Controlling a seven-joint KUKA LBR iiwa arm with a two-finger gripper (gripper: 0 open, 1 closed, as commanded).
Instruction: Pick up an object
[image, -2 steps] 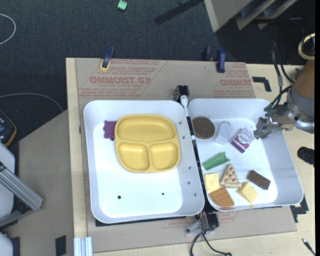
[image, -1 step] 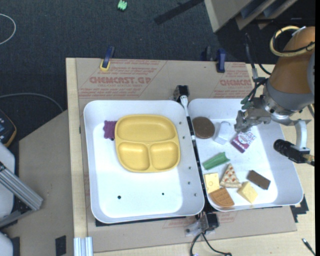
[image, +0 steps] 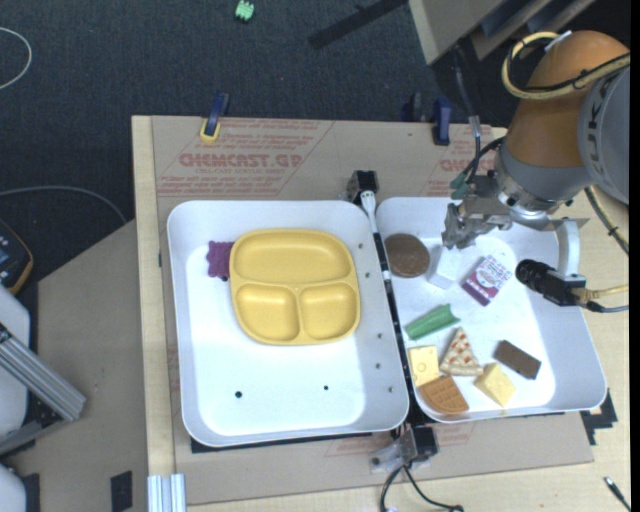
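Your gripper (image: 457, 232) sits low over the right bin (image: 590, 350), upper-left zone, so it's staged for a pick there. Can't tell whether the fingers are open or closed. Nearest candidates: brown disc (image: 407, 254) at its 8 o'clock, purple packet (image: 486, 277) at 4 o'clock, small white piece (image: 443, 273) just below. Green piece (image: 432, 322), pizza slice (image: 460, 352), cheese cubes (image: 496, 383) and brown bar (image: 518, 358) cluster toward 6 o'clock, crowded. Yellow tray (image: 295, 283) fills the left bin (image: 200, 380); purple item (image: 218, 258) is tucked at its 9 o'clock edge.
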